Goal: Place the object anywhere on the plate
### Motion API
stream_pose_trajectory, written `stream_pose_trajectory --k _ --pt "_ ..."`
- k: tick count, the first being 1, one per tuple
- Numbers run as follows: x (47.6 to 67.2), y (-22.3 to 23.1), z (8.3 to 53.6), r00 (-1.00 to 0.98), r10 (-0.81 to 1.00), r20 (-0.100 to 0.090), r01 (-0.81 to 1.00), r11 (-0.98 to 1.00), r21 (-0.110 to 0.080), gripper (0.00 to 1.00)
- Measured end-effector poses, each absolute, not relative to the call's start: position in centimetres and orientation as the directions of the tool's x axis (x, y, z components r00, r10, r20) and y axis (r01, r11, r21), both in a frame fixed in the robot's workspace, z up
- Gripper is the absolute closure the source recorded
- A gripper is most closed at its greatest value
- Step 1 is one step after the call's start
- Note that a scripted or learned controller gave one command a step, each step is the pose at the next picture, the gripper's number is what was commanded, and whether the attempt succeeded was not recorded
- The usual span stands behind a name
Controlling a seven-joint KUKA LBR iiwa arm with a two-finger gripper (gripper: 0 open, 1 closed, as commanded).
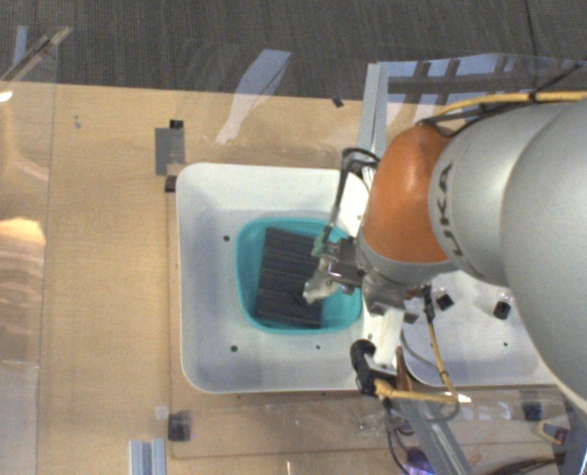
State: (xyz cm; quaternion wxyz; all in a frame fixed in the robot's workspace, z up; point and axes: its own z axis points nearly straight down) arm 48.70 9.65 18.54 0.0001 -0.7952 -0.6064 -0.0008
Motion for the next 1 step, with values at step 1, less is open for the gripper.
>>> stream_pose_trajectory --k 1 --pt "48.72 9.61 18.56 0.266 0.964 0.001 0.964 -0.266 0.001 0.00"
